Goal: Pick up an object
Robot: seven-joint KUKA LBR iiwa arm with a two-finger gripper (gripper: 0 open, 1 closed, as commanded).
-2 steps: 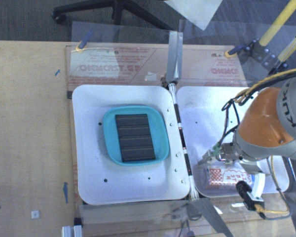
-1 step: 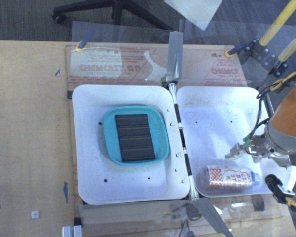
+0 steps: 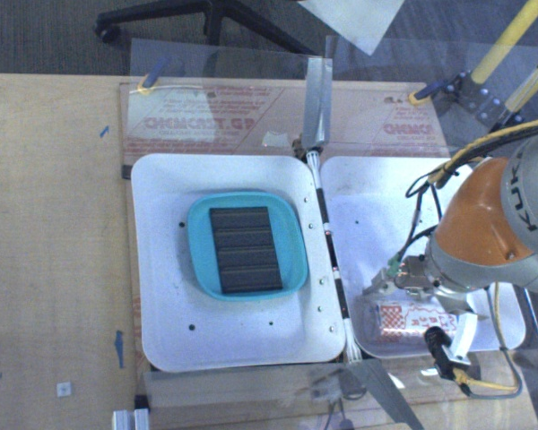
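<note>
A flat packet with a red-and-white checked pattern (image 3: 403, 320) lies near the front edge of the right bin (image 3: 368, 213). The arm's orange band and grey wrist (image 3: 475, 231) hang right over the packet's right part, and the gripper (image 3: 421, 285) points down at it, its tips hidden by the wrist. In the left bin (image 3: 161, 240) rests a turquoise tray (image 3: 202, 231) carrying a dark ribbed block (image 3: 245, 249), well to the left of the gripper.
A metal divider (image 3: 327, 240) separates the two bins. Cables (image 3: 430, 186) loop from the arm over the right bin. A black-and-yellow connector (image 3: 444, 352) hangs at the bin's front edge. Clear panels stand behind the bins.
</note>
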